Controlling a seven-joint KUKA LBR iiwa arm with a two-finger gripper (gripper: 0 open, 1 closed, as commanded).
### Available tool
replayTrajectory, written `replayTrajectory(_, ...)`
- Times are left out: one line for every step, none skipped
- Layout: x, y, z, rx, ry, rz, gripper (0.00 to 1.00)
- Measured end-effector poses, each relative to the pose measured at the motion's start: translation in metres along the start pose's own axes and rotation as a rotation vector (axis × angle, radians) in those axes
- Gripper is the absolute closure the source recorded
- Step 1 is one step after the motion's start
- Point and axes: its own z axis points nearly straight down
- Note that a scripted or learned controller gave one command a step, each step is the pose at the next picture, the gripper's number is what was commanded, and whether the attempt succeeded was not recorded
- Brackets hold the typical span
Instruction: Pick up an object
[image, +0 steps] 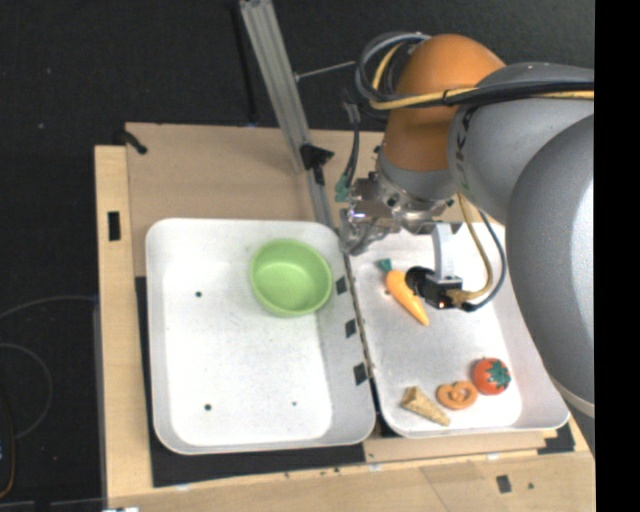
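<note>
Beside one carrot (407, 295), the gripper (358, 232) hangs, grip state unclear; left bin (200, 400) holds one bowl (290, 277).

KUKA arm (540, 200) fills the right side of the frame: big rounded grey shell, smooth, matte-to-slightly glossy w/ soft highlights. Above the wrist sits an orange band (440, 100), dome-shaped, upper centre-right, shiny. Below it a darker grey metal wrist flange (405, 200) w/ small fittings & bright specks, details too small to read. Cables (385, 60): grey & yellowish loops arc over the orange dome at top; another yellowish/black cable (490, 260) curves down the arm's left flank toward mid-frame. A white bracket-like piece (443, 250) hangs below the flange, w/ a black block (432, 288) at its lower end.
</note>
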Motion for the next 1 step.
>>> replayTrajectory(0.0475, 0.0227, 0.0, -0.002, 0.0, -0.001, 1.0)
